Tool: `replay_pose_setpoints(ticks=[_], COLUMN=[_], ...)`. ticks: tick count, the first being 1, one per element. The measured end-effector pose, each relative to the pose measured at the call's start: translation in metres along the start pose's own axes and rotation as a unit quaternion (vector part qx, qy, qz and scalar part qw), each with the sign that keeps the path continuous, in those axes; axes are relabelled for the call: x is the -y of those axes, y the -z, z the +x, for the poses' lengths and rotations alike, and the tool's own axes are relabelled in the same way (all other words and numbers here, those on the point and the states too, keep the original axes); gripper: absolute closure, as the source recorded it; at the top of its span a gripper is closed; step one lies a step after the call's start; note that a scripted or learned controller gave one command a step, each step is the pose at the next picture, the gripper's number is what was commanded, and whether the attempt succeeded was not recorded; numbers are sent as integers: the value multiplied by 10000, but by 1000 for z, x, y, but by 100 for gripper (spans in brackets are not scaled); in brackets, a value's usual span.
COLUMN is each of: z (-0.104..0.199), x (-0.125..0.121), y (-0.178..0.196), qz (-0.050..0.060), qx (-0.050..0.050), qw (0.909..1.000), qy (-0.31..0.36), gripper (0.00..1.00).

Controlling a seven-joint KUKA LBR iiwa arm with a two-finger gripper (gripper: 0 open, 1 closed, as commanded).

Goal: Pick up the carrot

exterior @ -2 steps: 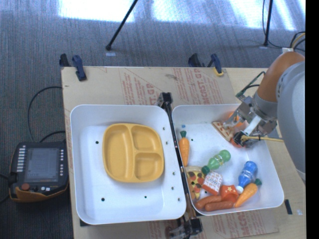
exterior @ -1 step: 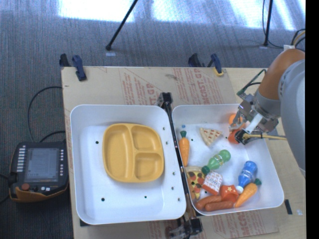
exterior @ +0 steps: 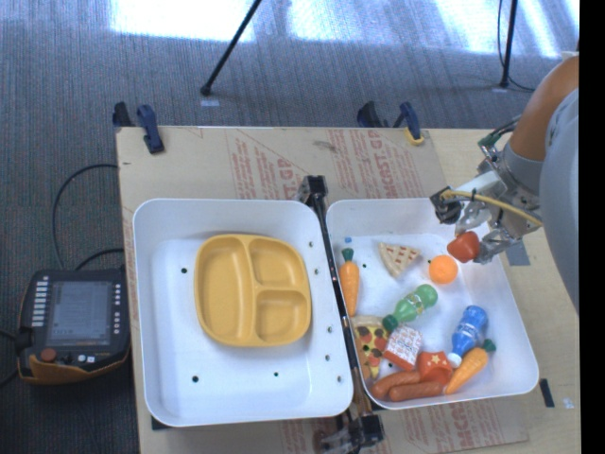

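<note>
1. At 9 o'clock in right bin (exterior: pixel 518 296): carrot (exterior: pixel 350 287), upright against left wall.
2. At 2 o'clock: gripper (exterior: pixel 470 237) clamped on red object (exterior: pixel 463 247).

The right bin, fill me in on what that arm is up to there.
The gripper hangs over the right bin's far right side with a red-orange toy between its jaws. That isn't the target: one carrot lies along the bin's left wall, another near its front right corner. The yellow tray sits in the left bin.
</note>
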State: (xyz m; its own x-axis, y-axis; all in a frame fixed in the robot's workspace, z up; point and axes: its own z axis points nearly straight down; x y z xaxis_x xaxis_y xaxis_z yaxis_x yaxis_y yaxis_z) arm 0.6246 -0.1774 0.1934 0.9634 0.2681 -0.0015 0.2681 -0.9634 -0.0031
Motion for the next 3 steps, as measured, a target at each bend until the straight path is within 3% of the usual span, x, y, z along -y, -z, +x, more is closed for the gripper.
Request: replay_pose_setpoints(ticks=[1, 2, 3], z=[0, 20, -27], x=[0, 39, 71], y=[0, -90, -107], qz=[2, 15, 12], qx=[3, 20, 17], qw=[10000, 9994, 9993], qy=[3, -346, -362], gripper=[0, 0, 0])
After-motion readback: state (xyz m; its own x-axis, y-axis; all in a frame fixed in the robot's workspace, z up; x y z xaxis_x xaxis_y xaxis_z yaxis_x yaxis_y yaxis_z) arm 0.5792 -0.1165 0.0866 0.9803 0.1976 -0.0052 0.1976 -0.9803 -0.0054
